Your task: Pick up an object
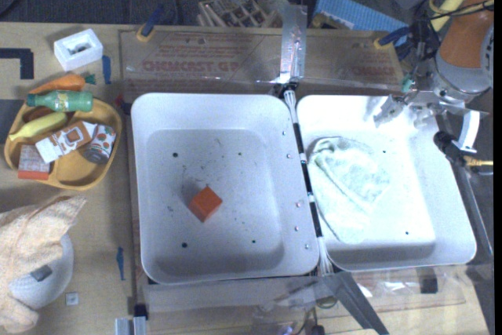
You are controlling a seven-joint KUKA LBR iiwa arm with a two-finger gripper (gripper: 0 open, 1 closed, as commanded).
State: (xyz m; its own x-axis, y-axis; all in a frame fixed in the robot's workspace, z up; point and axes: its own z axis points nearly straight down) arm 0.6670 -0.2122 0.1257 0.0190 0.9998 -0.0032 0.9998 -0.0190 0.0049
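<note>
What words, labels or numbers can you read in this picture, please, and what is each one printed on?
Clear panel behind the left bin: faint reddish lettering, too blurred to quote.
Packets in the yellow bowl: printed labels, too small to read.
White box at the upper left: dark marking, unreadable.
Orange block: no text.
Nothing here reads clearly.

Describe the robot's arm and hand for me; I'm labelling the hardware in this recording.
The arm enters at the upper right: a rounded grey body with an orange band above the wrist. Yellow and black cables loop over it near the top edge. The hand is pale metallic grey, glinting under the bright light over the right bin. A small white block sits on its lower side.
</note>
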